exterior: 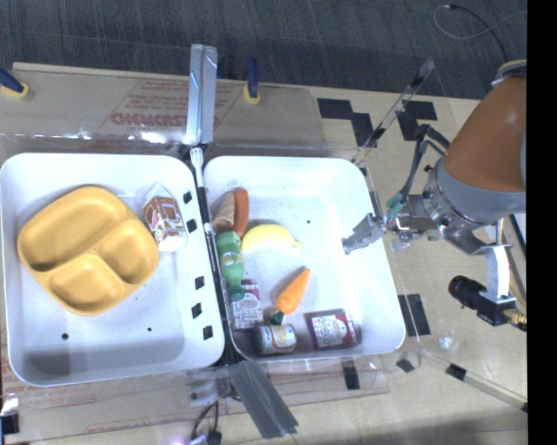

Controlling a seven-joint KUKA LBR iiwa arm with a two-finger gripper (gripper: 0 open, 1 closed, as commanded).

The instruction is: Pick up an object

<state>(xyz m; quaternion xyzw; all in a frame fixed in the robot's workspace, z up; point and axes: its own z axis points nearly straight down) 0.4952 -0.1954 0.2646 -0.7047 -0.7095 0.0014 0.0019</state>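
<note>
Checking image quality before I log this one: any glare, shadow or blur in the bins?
Camera view: even light and sharp focus on the carrot and yellow tray; the left bin has a soft grey shadow in its near corner; the hand looks slightly soft; no strong glare on the bins.

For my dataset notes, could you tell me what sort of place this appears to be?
Probably a robotics lab's bin-picking bench: two white bins side by side, toy food like a carrot and banana, and the arm's gripper poised at the right bin's edge.
</note>
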